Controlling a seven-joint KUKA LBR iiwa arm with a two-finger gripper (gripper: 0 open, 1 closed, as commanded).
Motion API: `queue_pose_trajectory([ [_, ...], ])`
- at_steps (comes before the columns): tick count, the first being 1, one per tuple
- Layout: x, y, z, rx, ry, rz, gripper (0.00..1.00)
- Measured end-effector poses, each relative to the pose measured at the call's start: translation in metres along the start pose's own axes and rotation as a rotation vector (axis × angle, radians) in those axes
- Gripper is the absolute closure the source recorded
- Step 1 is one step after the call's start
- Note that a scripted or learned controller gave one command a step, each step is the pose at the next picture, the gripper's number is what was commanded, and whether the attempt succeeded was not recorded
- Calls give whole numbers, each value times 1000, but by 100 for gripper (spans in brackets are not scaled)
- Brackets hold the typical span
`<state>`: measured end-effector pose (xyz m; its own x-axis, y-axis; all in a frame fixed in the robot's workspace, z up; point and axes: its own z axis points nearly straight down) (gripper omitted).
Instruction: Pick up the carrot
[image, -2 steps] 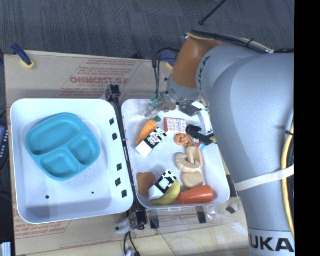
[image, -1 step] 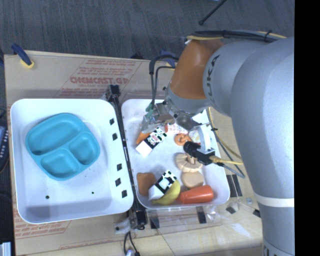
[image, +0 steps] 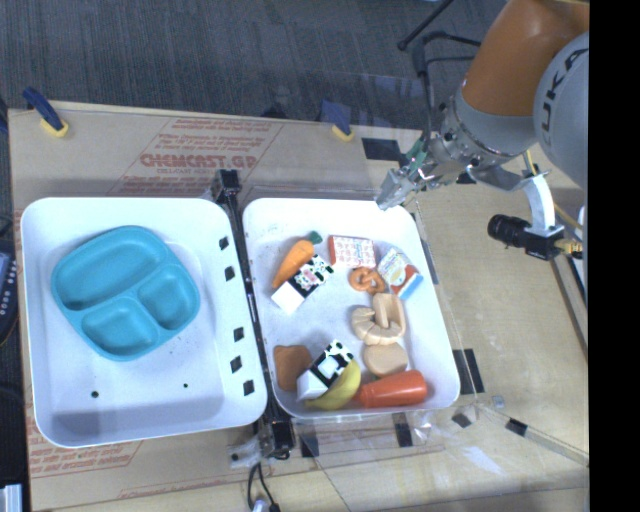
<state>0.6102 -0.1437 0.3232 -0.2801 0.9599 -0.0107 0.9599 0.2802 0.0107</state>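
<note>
The orange carrot (image: 293, 258), with a small green top, lies tilted in the upper left part of the right bin (image: 430, 290). A black-and-white patterned block (image: 303, 283) touches its lower side. My gripper (image: 399, 187) hangs over the bin's far right corner, well up and to the right of the carrot. Its fingers look slightly apart and nothing sits between them.
The right bin also holds a pink box (image: 351, 250), a pretzel (image: 364, 279), a small packet (image: 395, 268), tan pieces (image: 380, 325), a banana (image: 338, 390), a red pepper-like item (image: 392, 390) and a brown piece (image: 291, 364). The left bin (image: 60, 400) holds a blue divided plate (image: 125, 290).
</note>
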Motion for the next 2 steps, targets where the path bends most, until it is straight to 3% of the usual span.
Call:
queue_pose_trajectory([
  [1, 4, 0, 7, 10, 9, -5, 0],
  [2, 44, 40, 106, 15, 17, -303, 0],
])
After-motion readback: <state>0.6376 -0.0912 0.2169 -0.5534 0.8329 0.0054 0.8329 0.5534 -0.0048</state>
